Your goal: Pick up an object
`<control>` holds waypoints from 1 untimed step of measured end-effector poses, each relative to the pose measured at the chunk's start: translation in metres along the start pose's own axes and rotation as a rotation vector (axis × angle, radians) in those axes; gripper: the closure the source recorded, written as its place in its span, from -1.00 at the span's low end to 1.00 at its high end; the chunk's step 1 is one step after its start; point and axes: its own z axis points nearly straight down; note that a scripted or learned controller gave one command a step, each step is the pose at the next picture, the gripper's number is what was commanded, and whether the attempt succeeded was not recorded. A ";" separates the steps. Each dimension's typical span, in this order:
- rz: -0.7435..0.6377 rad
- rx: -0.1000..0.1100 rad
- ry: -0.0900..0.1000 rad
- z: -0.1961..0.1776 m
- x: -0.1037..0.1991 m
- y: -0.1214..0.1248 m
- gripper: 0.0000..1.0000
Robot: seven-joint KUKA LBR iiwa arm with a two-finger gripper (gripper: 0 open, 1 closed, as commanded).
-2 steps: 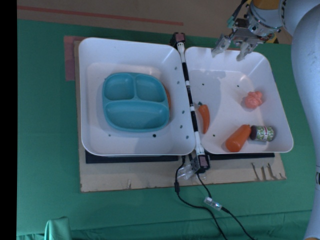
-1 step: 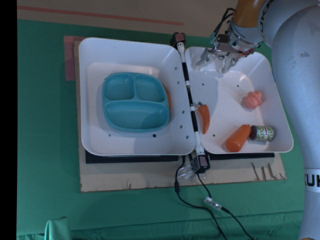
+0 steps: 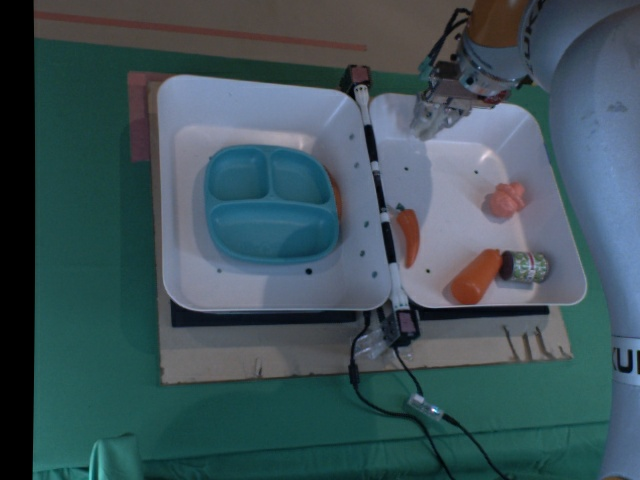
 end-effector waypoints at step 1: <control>0.001 -0.009 -0.010 -0.122 -0.022 -0.001 1.00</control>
